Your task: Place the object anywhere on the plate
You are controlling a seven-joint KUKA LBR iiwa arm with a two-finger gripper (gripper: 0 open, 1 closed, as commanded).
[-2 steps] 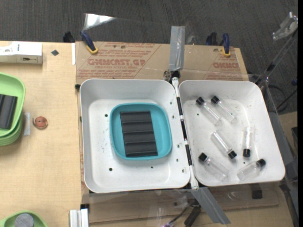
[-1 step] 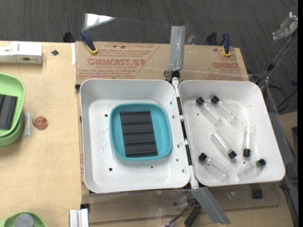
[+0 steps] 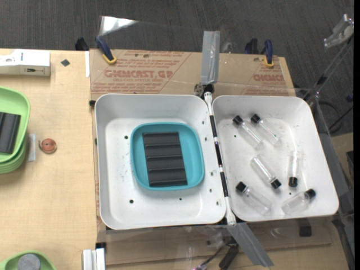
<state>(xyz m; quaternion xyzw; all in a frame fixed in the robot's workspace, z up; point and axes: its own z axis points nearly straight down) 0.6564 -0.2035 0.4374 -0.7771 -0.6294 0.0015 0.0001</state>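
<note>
Dark carpet behind a pale wooden desk.

The floor [image 3: 169, 10] is dark grey carpet with a fine ribbed weave. The desk [image 3: 56, 207] is light wood, evenly lit. A brown cardboard sheet [image 3: 152, 72] printed with red lettering lies across it, pinned by blue-and-yellow clamps [image 3: 105, 50] at its far edge.
</note>
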